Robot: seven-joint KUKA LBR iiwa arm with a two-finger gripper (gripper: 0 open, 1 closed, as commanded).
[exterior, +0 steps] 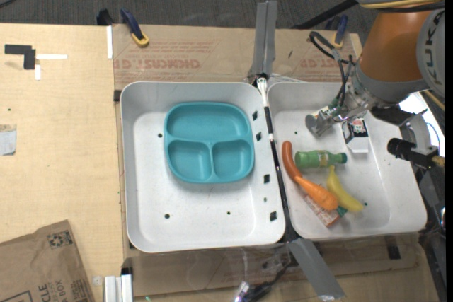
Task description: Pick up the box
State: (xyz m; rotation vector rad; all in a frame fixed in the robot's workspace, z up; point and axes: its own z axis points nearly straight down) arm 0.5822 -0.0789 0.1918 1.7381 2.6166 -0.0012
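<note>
Pincer [320, 122] hangs low in the right-hand bin [391, 187], just beside the small white box [358, 141] at the bin's back. I cannot tell whether it is spread or pressed together. I judge that closing here would miss the box, or that a sideways move could knock the nearby green bottle [320, 158].

I see the grey arm with its orange band [393, 46] reaching in from the right. Its pincer [318, 124] sits low over the back of the right shallow white bin [403, 219], just left of a small white box with a red and black label [359, 140]. In front of them lie a green bottle with a yellow cap [318, 159], a red chili-shaped piece [287, 159], an orange carrot [315, 192] and a yellow banana [342, 196]. The left shallow white bin [141, 223] holds a teal three-compartment plate [209, 141].
</note>
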